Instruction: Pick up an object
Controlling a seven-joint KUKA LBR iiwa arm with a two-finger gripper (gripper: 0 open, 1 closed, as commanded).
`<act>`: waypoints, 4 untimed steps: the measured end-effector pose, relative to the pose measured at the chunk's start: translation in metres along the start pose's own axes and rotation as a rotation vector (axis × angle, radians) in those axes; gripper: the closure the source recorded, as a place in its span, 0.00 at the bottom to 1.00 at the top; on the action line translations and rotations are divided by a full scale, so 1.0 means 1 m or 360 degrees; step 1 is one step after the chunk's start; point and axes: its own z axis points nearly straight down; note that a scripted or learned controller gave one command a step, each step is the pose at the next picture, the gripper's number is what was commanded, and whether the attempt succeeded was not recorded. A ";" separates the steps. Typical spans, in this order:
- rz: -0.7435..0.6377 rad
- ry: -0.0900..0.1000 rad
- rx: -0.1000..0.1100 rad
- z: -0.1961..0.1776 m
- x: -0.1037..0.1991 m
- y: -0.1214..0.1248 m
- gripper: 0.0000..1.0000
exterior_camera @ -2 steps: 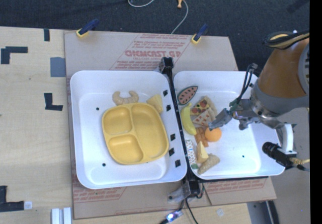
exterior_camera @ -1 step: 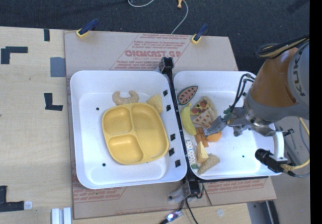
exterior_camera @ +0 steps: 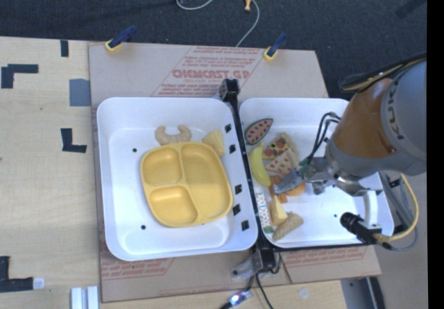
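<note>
The right bin (exterior_camera: 326, 216) holds a pile of toy foods along its left side: a watermelon slice (exterior_camera: 258, 130), a yellow-green banana (exterior_camera: 259, 165), a pizza slice (exterior_camera: 281, 155), an orange piece (exterior_camera: 296, 191), a yellow block (exterior_camera: 277, 211) and a tan cone (exterior_camera: 288, 226). My gripper (exterior_camera: 290, 184) is low in this pile, between the pizza slice and the orange piece, and it touches or nearly touches them. The wrist hides part of the pile. I see no object lifted off the bin floor.
The left bin (exterior_camera: 105, 162) carries a yellow divided plate (exterior_camera: 184, 182), a tan pretzel shape (exterior_camera: 172, 135) and a yellow wedge (exterior_camera: 215, 141). My arm (exterior_camera: 374, 127) covers the right bin's right half. A black divider (exterior_camera: 239, 155) runs between the bins.
</note>
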 end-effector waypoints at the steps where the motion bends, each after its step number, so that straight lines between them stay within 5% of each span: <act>1: -0.0001 -0.0002 -0.0007 0.026 0.001 0.000 0.00; 2: -0.0001 -0.0002 -0.0010 0.015 0.001 0.000 1.00; 4: -0.0001 -0.0001 -0.0012 -0.086 0.009 -0.014 1.00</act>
